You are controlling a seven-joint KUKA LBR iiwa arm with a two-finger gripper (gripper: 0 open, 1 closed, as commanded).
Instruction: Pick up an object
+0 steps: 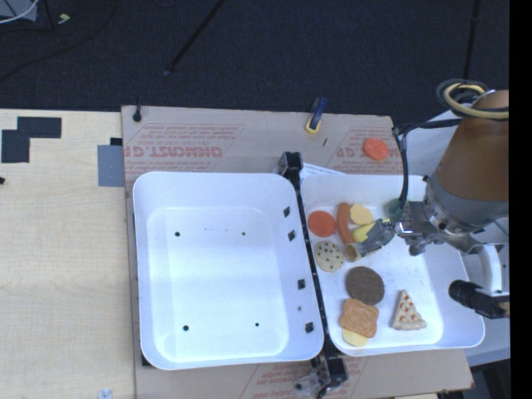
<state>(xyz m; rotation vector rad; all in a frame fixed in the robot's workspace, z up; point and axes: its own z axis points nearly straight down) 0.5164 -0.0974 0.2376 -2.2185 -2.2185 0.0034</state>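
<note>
Two white bins, right bin (453, 339) holding toy food, gripper (371, 238) low beside yellow piece (362, 215) at its ten o'clock, finger state impossible to tell.

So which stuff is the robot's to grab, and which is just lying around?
For the job, in the right bin:
tool, orange disc, sausage, yellow piece, cookie, brown disc, toast, pizza slice.

Just lying about:
left bin, orange piece on the cardboard, blue-yellow clamp.
</note>
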